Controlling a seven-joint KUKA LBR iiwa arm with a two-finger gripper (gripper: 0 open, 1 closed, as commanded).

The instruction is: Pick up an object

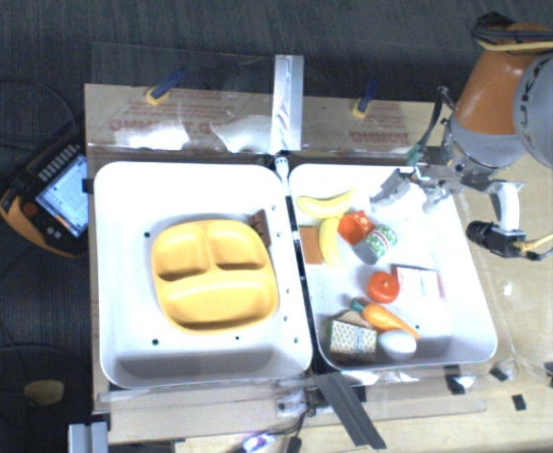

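Observation:
My gripper (410, 194) hangs over the far part of the right bin (465, 281). Its two fingers (387, 192) stand spread apart, open, with nothing between them. Just left of and below it lie a red object (354, 225) and a small green and white can (381, 242). A banana (324, 204) lies near the far left corner, and a second yellow piece (330, 243) sits beneath it. Nearer the front are a tomato (383, 286), a white and pink box (418, 281), a carrot (389, 317), a white egg (397, 344) and a patterned block (352, 338).
The left bin (125, 347) holds a yellow divided plate (215, 272) with a small brown item (259, 223) at its far right corner. A brown card (310, 244) lies by the divider between the bins. The orange-banded arm (494, 102) comes in from the upper right.

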